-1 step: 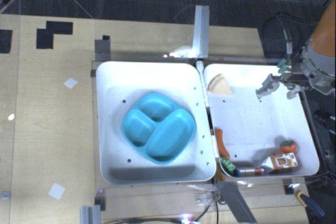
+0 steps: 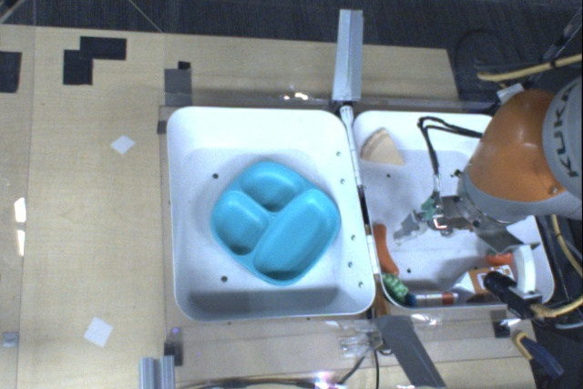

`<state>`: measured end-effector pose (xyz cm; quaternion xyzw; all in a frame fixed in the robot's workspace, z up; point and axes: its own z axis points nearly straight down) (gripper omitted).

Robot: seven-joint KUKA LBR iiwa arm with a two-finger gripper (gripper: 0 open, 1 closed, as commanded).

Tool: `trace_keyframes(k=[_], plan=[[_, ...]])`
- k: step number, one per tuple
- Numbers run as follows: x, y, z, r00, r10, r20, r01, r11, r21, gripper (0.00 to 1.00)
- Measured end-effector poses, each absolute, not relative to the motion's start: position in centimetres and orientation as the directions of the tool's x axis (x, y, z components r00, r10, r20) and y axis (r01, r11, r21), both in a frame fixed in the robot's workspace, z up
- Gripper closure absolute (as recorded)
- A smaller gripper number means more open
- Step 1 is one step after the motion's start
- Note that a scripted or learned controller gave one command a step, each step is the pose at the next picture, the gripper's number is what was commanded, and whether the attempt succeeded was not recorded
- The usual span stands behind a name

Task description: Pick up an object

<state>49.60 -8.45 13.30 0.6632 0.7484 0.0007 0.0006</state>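
We've got the gripper [image 2: 412, 226] low in the right bin [image 2: 412, 170], can't tell its state. Carrot [image 2: 386, 252] sits just below-left of it, tan wedge [image 2: 382, 147] up top.

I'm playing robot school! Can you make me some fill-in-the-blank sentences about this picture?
1. The blue dish has ____ compartments.
2. The blue dish lies in the ____ bin of the view.
3. The band above the arm's tool is colored ____.
4. The tan cone-shaped thing lies near the ____ edge of the right bin.

Missing words: three; left; orange; far
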Motion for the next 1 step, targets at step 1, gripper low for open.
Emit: trace_keyframes(k=[1], plan=[[49.11, -12.62, 8.97, -0.162, 0.987, -0.002, 0.987, 0.162, 0.012, 0.0]])
